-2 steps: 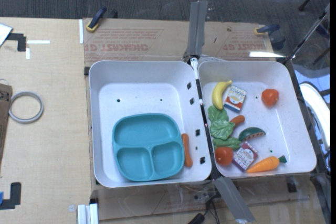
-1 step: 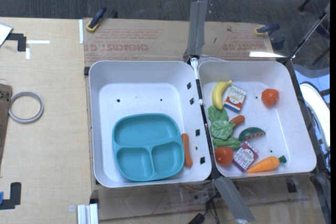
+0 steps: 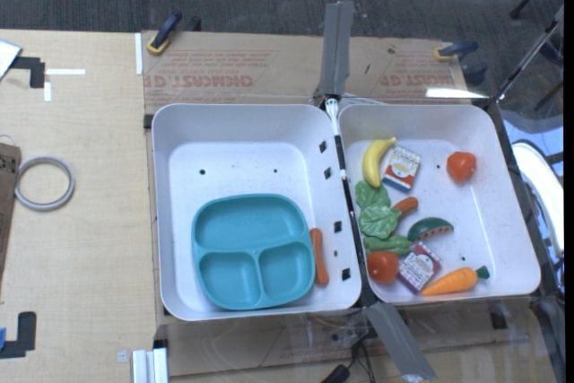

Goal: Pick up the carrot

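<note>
Table (image 3: 81, 282): pale wood, carrying two white bins side by side, with a tape roll (image 3: 42, 182) well apart on the left.
Left bin (image 3: 170, 193): holds a teal plate (image 3: 254, 251) and, just beside its right edge, a thin orange stick (image 3: 317, 256) lying front to back. Not the target; similar colour, so a likely mix-up.
Right bin (image 3: 502, 193): holds the clutter and the target.
Carrot (image 3: 451, 282): in the right bin's front right corner, close to the front wall, lying flat.
Long axis: nearly left to right, rising slightly toward the right. Green top at the right end, pointed tip at the left end.
Neighbours: red-and-white packet (image 3: 418, 268) at the tip, touching or almost so, hard to tell which. Tomato (image 3: 383, 265) further left, melon slice (image 3: 430, 229) just behind. Bare floor behind the thick end.
Side nearer the arm: the right one, by the rig's reach, so probably a short way in.
Fingers: spread or pressed together, cannot tell.
Grip called for, as a judgement: fingers set across the long axis, one behind and one in front, at the thick middle and away from the packet.
Risk: front wall near the front finger's landing spot; a low or late descent likely to nudge the carrot against the packet or the wall.
Progress: carrot still on the bin floor, not yet lifted.
</note>
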`<state>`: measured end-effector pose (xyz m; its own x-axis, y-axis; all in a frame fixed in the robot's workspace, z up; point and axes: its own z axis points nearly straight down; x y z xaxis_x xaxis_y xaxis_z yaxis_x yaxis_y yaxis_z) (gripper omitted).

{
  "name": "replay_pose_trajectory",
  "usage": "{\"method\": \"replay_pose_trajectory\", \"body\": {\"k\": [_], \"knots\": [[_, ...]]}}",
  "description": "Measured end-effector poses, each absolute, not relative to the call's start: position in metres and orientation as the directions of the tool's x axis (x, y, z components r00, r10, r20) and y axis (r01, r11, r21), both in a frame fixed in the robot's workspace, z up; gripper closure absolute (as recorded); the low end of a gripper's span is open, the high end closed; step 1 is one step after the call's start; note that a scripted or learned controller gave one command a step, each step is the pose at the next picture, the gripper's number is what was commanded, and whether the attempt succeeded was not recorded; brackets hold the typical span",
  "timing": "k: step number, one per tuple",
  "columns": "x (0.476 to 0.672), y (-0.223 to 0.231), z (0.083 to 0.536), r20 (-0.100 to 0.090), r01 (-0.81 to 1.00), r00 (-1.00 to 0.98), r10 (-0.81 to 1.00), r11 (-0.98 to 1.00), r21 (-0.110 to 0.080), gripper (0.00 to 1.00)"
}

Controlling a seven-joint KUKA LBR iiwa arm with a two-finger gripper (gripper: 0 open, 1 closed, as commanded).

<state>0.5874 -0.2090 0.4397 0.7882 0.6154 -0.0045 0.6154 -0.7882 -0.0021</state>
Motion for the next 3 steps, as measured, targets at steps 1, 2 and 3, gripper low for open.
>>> {"method": "replay_pose_trajectory", "body": {"k": [1, 2, 3], "knots": [[0.58, -0.193, 0.397, -0.006, 0.545, 0.838, 0.545, -0.838, -0.003, 1.0], [0.619, -0.221, 0.44, -0.005, 0.277, 0.961, 0.277, -0.961, -0.001, 1.0], [0.641, -0.191, 0.389, -0.006, 0.367, 0.93, 0.367, -0.93, -0.003, 1.0]]}}
